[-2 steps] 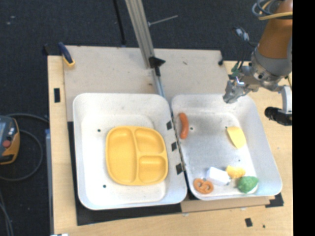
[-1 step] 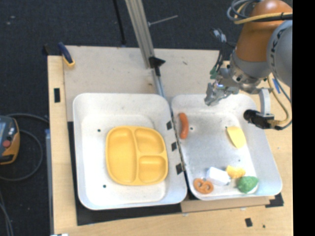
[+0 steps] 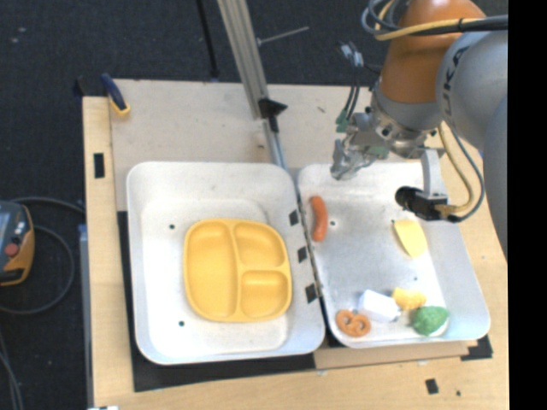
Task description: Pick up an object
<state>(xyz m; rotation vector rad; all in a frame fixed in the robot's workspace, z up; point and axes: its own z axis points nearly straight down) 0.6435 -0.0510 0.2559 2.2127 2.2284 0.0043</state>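
The two-finger gripper (image 3: 344,167) hangs over the far left corner of the right white bin (image 3: 457,254), holding nothing; how far apart it stands I cannot tell. An orange sausage-shaped toy (image 3: 318,218) lies just below it, by the bin's left wall (lengthwise). The yellow three-compartment plastic plate (image 3: 238,269) sits in the left white bin (image 3: 154,229).

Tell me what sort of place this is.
Likely a robotics lab's grasping test bench: a robot arm over two white bins, toy food such as a sausage, and a yellow divided tray.
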